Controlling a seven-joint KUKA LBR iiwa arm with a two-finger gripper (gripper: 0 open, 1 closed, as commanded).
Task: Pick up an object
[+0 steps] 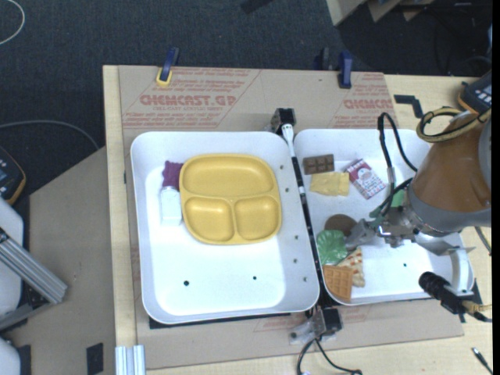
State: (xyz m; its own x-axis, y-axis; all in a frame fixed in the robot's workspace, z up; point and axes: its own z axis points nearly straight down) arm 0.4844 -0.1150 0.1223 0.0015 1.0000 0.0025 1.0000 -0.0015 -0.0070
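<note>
Objects crowd the right bin (pixel 406 283) under my gripper (pixel 361 234): a green piece (pixel 331 246) and a brown disc (pixel 338 224) just beside my fingertips, a waffle-patterned orange wedge (pixel 344 277) below them. Whether my fingers are apart or together, I cannot tell. Farther off lie a pale yellow block (pixel 330 183), a chocolate bar (pixel 318 164) and a red-and-white packet (pixel 365 178). The yellow divided tray (pixel 230 197) sits well apart in the left bin (pixel 219 287).
</note>
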